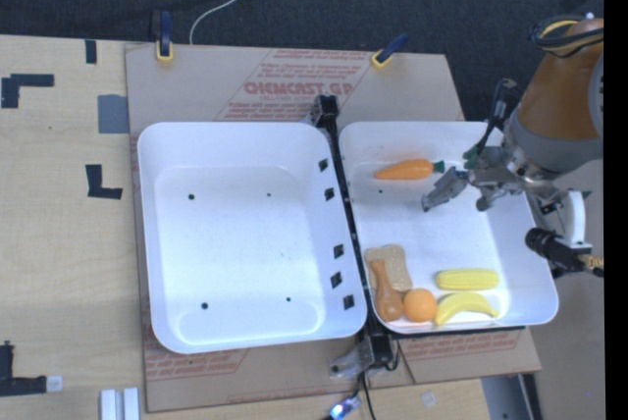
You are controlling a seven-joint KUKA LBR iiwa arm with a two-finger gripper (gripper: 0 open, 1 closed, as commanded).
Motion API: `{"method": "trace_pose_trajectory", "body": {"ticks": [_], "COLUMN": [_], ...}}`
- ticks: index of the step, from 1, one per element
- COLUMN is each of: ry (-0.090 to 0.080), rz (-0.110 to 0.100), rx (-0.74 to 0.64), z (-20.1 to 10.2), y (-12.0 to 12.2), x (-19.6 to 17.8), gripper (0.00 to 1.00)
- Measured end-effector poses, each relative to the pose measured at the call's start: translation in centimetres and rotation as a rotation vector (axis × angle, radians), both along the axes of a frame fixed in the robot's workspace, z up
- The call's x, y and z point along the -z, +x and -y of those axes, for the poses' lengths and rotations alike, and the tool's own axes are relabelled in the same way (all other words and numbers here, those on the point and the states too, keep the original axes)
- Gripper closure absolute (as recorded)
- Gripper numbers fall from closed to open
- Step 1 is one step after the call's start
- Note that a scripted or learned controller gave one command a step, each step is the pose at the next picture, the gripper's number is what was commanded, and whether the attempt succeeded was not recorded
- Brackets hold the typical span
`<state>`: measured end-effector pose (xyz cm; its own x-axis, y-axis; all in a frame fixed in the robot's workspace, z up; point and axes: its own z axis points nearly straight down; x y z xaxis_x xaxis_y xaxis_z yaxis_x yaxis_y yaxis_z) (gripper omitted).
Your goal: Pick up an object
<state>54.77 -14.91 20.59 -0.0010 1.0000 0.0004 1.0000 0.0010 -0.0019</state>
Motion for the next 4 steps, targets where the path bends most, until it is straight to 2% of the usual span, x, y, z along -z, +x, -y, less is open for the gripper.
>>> {"method": "trace_pose_trajectory", "body": {"ticks": [1,2,3,4], "ry": [0.002,0.003,-0.002,0.002], "rz": [0.003,-0.005,0.016,0.020], "rx": [-0.005,-0.007,-0.002,-0.005], "z": [-6.1,-13.3,-12.4,-16.7], "y": [-4.9,-5.4,-1.7,-3.6], "x": [-5.4,-0.6,-13.1,-28.1], "gripper": [0.00,0.00,0.00,0.00]}}
